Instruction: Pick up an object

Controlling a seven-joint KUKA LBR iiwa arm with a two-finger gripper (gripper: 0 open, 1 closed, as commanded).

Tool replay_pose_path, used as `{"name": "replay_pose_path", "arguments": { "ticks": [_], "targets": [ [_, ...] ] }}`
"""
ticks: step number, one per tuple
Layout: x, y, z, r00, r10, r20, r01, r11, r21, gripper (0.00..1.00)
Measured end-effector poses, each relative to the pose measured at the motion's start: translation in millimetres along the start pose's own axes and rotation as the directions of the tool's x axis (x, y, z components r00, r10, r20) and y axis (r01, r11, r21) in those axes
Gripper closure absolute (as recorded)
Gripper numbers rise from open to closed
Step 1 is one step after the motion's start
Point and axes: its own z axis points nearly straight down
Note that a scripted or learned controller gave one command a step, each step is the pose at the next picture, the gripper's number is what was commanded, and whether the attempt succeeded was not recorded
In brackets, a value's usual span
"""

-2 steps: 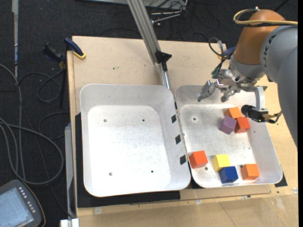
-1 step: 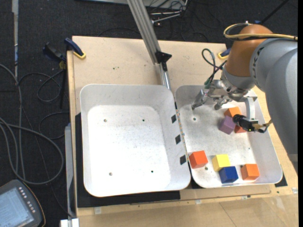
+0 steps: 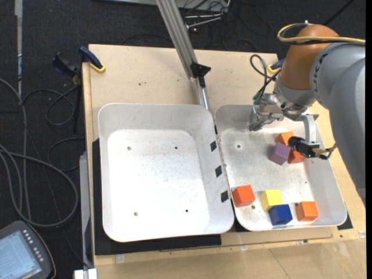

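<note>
Blocks crowd the right bin [image 3: 325,182], so my claw [image 3: 256,125] hangs near its far corner, away from them; whether it is open I cannot tell. The purple block [image 3: 280,153] lies nearest.

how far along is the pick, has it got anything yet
Nothing looks picked yet. The claw sits over the far part of the right bin, with no block seen between its fingers. The purple block, orange block, yellow block and blue block all lie on the bin floor. Left to do: reach a block, grip it and lift.
</note>
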Motion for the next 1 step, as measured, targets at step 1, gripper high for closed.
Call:
{"name": "replay_pose_path", "arguments": {
  "ticks": [1],
  "targets": [
    [4.4, 3.4, -63.9, 1.0, -0.002, 0.001, 0.002, 1.0, -0.006, 1.0]
  ]
}}
